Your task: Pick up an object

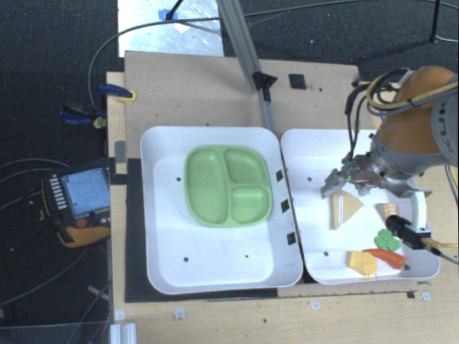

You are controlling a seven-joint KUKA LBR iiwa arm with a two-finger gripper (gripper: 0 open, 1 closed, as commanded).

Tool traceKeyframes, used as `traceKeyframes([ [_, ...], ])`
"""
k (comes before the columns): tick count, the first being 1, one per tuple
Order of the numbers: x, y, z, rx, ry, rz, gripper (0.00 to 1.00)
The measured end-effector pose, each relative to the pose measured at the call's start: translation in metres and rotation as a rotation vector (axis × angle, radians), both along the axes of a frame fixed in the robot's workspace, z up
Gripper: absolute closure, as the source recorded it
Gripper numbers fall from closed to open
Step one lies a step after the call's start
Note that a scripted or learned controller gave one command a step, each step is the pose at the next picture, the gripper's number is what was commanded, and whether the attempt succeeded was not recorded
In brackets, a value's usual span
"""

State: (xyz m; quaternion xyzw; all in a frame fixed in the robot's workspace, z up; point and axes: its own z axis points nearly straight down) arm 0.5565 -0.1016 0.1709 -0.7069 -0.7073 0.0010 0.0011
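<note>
The claw (343,183) hangs low over the right bin (308,149), just above a pale wedge (343,208) lying flat mid-bin; I cannot tell its state. The wedge looks light and stiff, probably best pinched across its narrow sides. A carrot (387,257), yellow piece (362,263) and green piece (387,240) crowd the near corner. The bin's far half offers open room.
</note>
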Motion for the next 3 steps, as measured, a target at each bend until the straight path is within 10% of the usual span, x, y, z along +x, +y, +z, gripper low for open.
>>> traceKeyframes([
  [2, 0.008, 0.000, -0.080, -0.007, -0.019, -0.001, 0.00],
  [3, 0.010, -0.001, -0.068, -0.009, -0.027, -0.001, 1.00],
])
